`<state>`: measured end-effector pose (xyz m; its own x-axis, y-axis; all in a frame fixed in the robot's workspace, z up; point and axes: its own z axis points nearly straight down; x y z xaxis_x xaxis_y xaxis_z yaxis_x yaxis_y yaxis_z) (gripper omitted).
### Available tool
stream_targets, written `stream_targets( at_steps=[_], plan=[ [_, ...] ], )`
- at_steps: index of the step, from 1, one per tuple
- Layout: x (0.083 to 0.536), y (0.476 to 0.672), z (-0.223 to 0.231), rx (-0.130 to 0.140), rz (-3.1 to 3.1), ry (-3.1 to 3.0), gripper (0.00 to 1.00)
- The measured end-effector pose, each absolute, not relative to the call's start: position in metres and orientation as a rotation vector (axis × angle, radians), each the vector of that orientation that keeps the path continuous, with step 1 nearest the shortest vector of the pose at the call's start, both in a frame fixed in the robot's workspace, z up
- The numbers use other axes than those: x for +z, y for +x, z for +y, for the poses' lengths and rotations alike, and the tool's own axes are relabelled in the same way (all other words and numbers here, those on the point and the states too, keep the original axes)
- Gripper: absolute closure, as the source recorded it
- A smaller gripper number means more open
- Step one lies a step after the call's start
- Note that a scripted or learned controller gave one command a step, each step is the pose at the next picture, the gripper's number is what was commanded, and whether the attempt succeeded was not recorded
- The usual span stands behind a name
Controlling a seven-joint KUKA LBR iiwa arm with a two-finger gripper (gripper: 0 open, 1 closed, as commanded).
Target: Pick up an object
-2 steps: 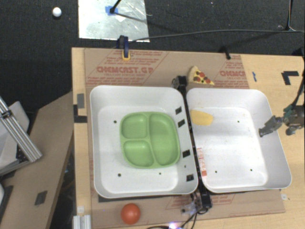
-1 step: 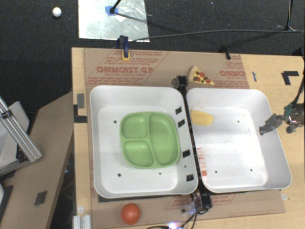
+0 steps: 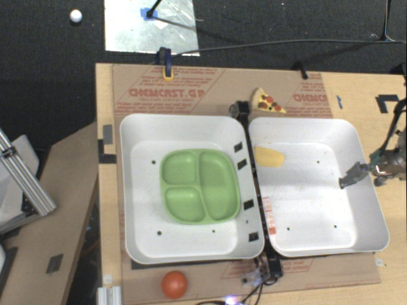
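A flat yellow object [image 3: 270, 157] lies in the right bin [image 3: 318, 234], near its far left corner. My gripper [image 3: 348, 179] reaches in over the right rim of that bin, its grey tip pointing left and down. It is well to the right of the yellow object and not touching it. Nothing shows at its tip.
The left bin [image 3: 143, 234] holds a green divided plate [image 3: 200, 186]. On the cardboard outside the bins, a toy pizza slice [image 3: 268, 101] lies behind the right bin and a red-orange ball [image 3: 174, 284] in front of the left bin. Black clips [image 3: 248, 203] run along the seam between the bins.
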<state>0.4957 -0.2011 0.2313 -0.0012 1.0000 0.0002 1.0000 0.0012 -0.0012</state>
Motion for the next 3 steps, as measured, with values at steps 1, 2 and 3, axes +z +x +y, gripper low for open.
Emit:
stream_targets(
  at_steps=[1,2,3],
  plan=[
    [0.188,0.5,-0.2,0.001,-2.222,-2.219,0.0],
    [0.127,0.497,-0.204,0.002,-2.22,-2.219,0.0],
    [0.141,0.499,-0.204,-0.002,-2.227,-2.222,1.0]
  ],
)
